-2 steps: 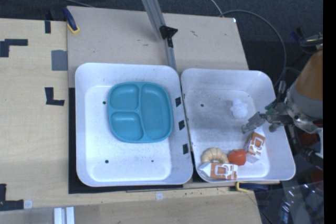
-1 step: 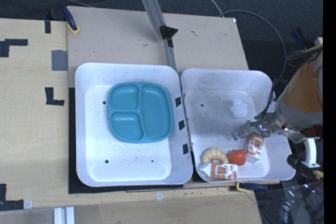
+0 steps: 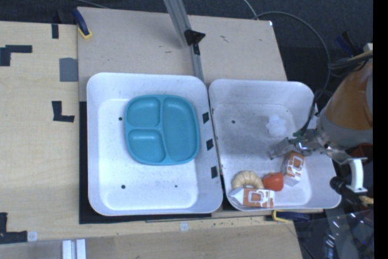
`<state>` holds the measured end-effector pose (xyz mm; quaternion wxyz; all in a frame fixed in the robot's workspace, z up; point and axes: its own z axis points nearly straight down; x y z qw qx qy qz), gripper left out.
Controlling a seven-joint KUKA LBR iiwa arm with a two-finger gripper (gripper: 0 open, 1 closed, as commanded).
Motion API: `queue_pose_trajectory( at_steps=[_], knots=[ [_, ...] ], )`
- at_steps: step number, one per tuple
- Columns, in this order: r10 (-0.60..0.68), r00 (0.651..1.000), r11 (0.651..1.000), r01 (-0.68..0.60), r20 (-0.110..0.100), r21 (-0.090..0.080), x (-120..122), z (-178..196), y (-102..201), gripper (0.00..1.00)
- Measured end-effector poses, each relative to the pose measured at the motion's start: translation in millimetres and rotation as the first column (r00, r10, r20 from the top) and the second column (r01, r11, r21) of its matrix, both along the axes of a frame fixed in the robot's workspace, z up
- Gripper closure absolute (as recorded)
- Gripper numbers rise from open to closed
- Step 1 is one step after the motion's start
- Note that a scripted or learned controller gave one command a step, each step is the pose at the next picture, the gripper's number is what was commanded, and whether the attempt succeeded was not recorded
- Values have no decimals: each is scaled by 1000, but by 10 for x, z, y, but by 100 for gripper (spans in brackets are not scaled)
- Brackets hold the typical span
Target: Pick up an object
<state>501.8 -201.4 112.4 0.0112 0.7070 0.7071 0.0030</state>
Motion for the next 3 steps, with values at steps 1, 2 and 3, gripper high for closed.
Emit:
queue_pose_trajectory(
  at_steps=[1, 2, 3],
  knots=[
    [1, 1000, 1000, -1, 4, -2, 14, 102, 1, 100],
    [1, 1000, 1000, -1, -16, 9, 48, 718, -51, 100],
    [1, 1000, 1000, -1, -15, 9, -16, 1319, -65, 100]
  ],
)
